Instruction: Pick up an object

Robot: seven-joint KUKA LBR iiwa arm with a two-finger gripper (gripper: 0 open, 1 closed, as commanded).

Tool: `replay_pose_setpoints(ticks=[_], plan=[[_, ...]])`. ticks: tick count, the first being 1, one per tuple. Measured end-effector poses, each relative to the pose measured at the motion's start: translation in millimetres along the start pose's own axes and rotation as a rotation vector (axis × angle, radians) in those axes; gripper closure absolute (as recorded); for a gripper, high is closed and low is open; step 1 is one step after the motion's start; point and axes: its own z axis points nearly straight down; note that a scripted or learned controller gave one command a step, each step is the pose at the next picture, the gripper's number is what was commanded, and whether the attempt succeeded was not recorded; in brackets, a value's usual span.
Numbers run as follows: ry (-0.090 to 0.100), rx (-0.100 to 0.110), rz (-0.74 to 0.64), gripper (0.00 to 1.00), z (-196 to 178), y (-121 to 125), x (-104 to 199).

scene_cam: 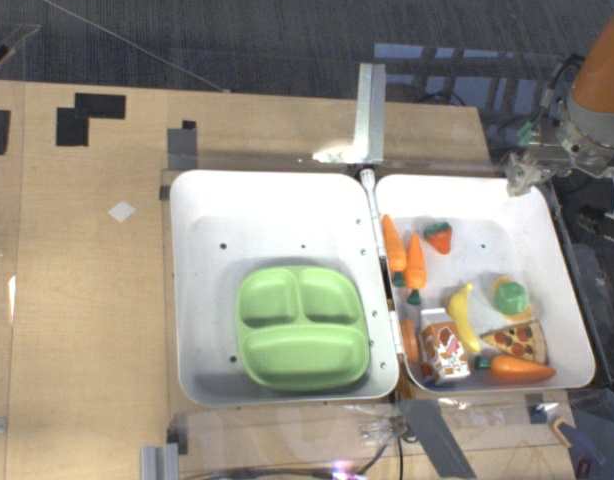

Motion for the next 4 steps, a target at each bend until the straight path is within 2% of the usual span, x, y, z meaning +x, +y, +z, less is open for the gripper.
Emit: replay_pose_setpoints(ticks=[1,2,3,4], plan=[[0.000,0.000,-0.001,0.00,0,0,0],[0.001,0.001,-0.135,0.00,106,-3,25],[0.002,0.003,-0.183,0.00,102,-6,72],[0.000,-0.009,-0.172,0.00,111,-61,88]])
